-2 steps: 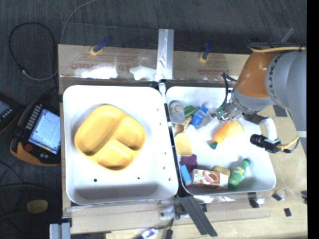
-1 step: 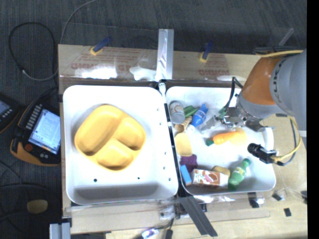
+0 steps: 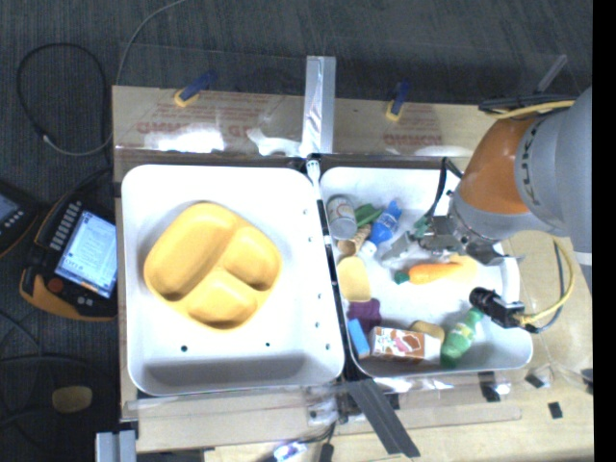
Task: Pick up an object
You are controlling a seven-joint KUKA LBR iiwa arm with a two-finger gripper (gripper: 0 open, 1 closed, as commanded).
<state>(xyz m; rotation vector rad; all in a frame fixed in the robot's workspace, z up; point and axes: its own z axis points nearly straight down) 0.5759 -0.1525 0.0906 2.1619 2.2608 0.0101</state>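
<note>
Lying just beneath the claw is a slim orange plastic carrot; grip state unclear.

orange carrot lying flat across right bin's middle, green bottle tilted at bottom right, red-white carton beside it, blue bottle, silver can top left
</note>
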